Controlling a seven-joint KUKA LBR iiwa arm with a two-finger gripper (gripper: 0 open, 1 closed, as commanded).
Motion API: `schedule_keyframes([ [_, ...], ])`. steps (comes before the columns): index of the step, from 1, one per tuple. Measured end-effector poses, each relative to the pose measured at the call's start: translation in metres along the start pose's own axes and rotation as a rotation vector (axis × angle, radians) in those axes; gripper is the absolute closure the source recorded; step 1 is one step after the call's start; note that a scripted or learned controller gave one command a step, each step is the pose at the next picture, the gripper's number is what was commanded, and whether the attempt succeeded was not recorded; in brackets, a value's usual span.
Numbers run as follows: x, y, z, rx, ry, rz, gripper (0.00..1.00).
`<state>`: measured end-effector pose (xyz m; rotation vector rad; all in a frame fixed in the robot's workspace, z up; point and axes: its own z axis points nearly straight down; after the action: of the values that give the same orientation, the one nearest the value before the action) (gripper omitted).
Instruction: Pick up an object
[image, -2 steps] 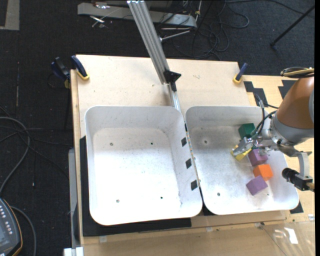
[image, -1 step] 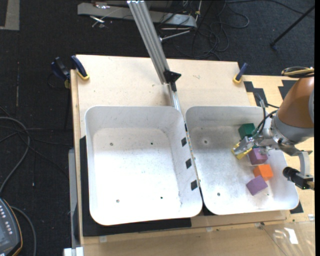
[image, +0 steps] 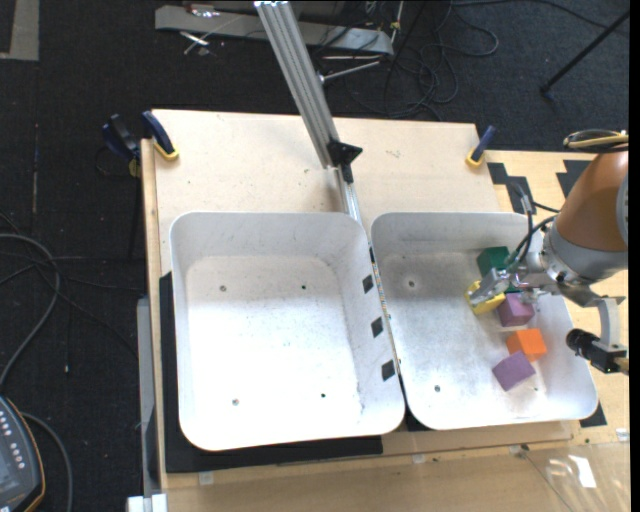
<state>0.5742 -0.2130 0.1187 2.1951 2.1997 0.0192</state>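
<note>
Several small blocks lie in the right bin (image: 440, 400). A green block (image: 491, 260) sits at the top of the group and a yellow piece (image: 486, 298) just below it to the left. A pale purple block (image: 516, 311) lies next to the yellow piece, then an orange block (image: 527, 343) and a purple block (image: 513, 371) nearer the front. My gripper (image: 514, 283) reaches in from the right and hangs low over the cluster, between the green block and the pale purple one. Its tip is partly lost among the blocks.
The left bin (image: 200, 260) stands beside the right one, their walls meeting in the middle. A slanted metal rail (image: 305, 85) runs from the back down to the bins' junction. Clamps (image: 160, 140) mark the board's back corners. The arm's orange band (image: 600, 190) is at the right edge.
</note>
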Motion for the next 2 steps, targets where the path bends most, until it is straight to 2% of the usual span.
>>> schedule_keyframes([
  [1,-0.0003,0.0016,-0.0097,-0.001,0.0,-0.002,1.0],
  [2,0.0051,0.0052,-0.013,-0.005,0.009,-0.006,0.0],
])
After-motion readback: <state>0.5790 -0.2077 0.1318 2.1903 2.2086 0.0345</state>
